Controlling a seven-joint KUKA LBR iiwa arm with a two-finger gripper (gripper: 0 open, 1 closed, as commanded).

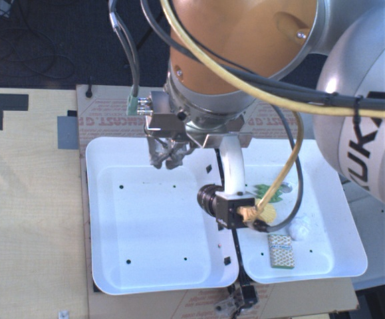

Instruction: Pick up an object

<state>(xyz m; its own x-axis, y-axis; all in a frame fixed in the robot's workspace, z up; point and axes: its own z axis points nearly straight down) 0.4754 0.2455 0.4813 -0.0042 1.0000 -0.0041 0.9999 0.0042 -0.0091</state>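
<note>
Two bins (pixel 112 271) sit side by side; the arm (pixel 245 38) hangs over their shared edge. A checked block (pixel 281 251) lies in the right bin, beside a white lump (pixel 300 230). Whether the gripper (pixel 167 153), above the left bin, is spread or pressed together cannot be told.

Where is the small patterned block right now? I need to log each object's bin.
In the camera view the small patterned block lies in the right bin, near its front edge, just below a small white object.

Readable only in part: black letters "KU" on the grey arm housing (pixel 365 145) right of the right bin (pixel 338 258), and faint reddish mirrored lettering, not legible, on the brown cardboard sheet (pixel 112 115) just behind the bins.
</note>
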